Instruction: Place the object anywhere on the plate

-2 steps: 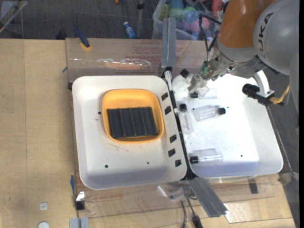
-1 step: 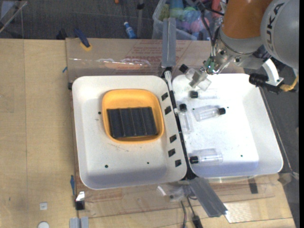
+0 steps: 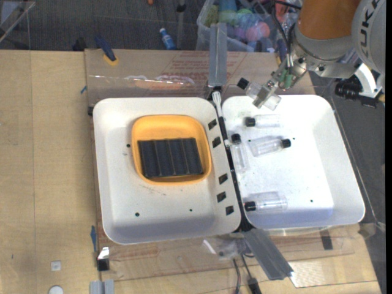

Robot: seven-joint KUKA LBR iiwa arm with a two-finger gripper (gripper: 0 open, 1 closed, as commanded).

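Three vials (image 3: pixel 264 203) | right bin (image 3: pixel 318 164) || ridged block (image 3: pixel 170 157) | orange plate (image 3: pixel 171 124)

Arm (image 3: pixel 334 17) reaching in from upper right, pincer (image 3: pixel 267 95) angled downward

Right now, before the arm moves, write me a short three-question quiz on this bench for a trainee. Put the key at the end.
1. True or false: the orange plate sits in the right bin.
2. Multiple choice: what lies on the orange plate? A) a black ridged block B) a blue bottle C) a pair of scissors
3. Fill in the missing word: the clear vials lying in the right bin have caps coloured ____.

Key: 1 false, it sits in the left bin; 2 A; 3 black.
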